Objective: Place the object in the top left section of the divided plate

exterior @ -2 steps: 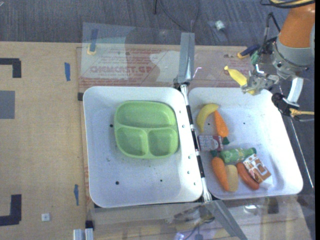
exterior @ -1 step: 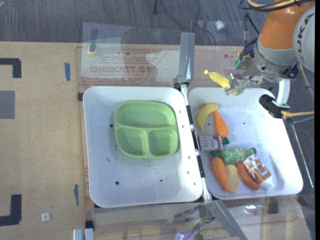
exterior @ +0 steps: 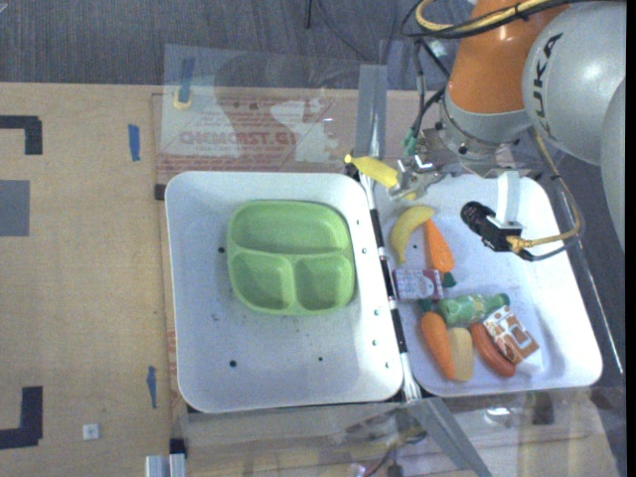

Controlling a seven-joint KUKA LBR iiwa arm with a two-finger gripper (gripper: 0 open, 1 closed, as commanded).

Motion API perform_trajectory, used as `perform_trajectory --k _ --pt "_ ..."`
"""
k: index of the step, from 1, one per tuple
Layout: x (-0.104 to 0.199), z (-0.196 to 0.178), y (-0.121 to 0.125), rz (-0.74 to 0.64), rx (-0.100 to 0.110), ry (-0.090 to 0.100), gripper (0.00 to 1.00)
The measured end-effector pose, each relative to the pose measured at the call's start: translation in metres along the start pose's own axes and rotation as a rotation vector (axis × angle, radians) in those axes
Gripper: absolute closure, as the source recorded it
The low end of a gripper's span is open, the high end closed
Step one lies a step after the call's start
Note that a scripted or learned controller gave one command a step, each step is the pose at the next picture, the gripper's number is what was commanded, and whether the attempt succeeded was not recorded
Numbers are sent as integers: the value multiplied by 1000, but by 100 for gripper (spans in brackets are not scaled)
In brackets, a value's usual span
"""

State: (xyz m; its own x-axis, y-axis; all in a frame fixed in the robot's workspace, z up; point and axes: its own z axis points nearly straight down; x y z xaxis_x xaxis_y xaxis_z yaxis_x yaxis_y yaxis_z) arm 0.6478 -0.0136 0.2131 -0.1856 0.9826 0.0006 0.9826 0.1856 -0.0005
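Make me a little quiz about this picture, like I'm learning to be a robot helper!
1. True or false: the green plate has four sections.
2. Pick one. Where do the carrots lie? A: on the plate. B: in the white bin beside the plate's bin. C: on the brown bench top.
3. Fill the gap: the band on the arm above the hand is coloured ____.

Key: 1 false, it has three. 2 B. 3 orange.
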Motion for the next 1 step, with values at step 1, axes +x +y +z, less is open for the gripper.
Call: perform_trajectory --k 1 --pt "68 10 -27 -7 1 0 100"
